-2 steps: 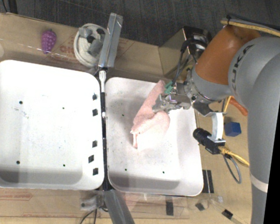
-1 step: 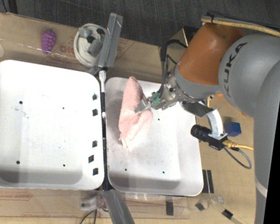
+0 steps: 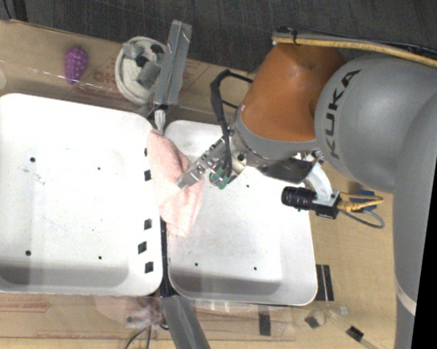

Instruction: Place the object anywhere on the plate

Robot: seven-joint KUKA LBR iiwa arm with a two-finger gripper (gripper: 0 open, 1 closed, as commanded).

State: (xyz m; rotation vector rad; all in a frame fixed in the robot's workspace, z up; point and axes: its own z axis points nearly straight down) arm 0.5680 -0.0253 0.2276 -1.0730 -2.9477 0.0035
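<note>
A pale pink, cloth-like object (image 3: 175, 184) lies draped over the wall between the two bins, partly in the right bin (image 3: 271, 258), with its lower end hanging toward that bin's floor. My gripper (image 3: 199, 172) hangs over the right bin's back left part, its tip at the pink object's right edge. The view does not show whether it touches or holds the object. The orange-banded wrist hides the bin's back edge behind it.
The left bin (image 3: 61, 204) stands beside the right one. On the bench behind it lie a small purple object (image 3: 75, 63) and a white coiled thing (image 3: 137, 65). A grey bar (image 3: 174, 63) stands at the back between the bins, another (image 3: 186, 333) at the front.
</note>
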